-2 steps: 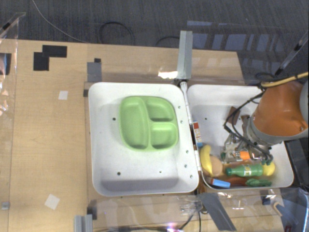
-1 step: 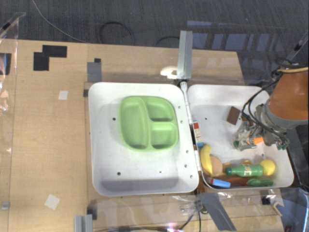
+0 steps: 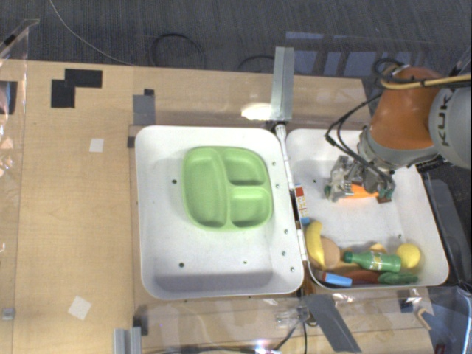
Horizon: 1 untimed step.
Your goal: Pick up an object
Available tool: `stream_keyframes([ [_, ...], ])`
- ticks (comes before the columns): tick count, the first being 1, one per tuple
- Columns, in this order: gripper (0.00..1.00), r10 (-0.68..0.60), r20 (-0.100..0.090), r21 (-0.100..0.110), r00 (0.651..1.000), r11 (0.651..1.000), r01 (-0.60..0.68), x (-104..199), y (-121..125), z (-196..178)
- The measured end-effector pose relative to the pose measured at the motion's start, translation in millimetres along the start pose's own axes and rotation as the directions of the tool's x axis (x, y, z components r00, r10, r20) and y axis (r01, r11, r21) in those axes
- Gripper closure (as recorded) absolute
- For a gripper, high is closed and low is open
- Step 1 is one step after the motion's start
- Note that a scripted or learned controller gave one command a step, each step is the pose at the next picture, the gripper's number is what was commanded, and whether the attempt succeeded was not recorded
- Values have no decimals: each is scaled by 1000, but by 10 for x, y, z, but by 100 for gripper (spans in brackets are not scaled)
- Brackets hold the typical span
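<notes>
My gripper (image 3: 361,187) is low in the right bin (image 3: 313,150), near the middle of its far half. A small orange object (image 3: 361,192) shows between its two fingers, which close on either end of it. The arm's orange band (image 3: 402,116) rises behind, up and to the right. Along the bin's near side lie a yellow banana (image 3: 315,240), a green bottle (image 3: 373,261), a yellow lemon (image 3: 408,255) and a blue piece (image 3: 338,279).
The left bin (image 3: 158,220) holds a green divided plate (image 3: 225,186). A metal divider (image 3: 289,198) runs between the bins. Black cables (image 3: 346,127) loop off the arm above the right bin's far edge.
</notes>
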State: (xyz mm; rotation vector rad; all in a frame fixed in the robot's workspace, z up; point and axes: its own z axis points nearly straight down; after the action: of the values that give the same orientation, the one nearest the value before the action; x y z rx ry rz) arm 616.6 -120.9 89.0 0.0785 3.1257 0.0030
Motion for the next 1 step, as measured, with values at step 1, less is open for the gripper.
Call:
stream_keyframes([
  [1,0,31,0,2,1000,1000,-31,151,-7,-7],
])
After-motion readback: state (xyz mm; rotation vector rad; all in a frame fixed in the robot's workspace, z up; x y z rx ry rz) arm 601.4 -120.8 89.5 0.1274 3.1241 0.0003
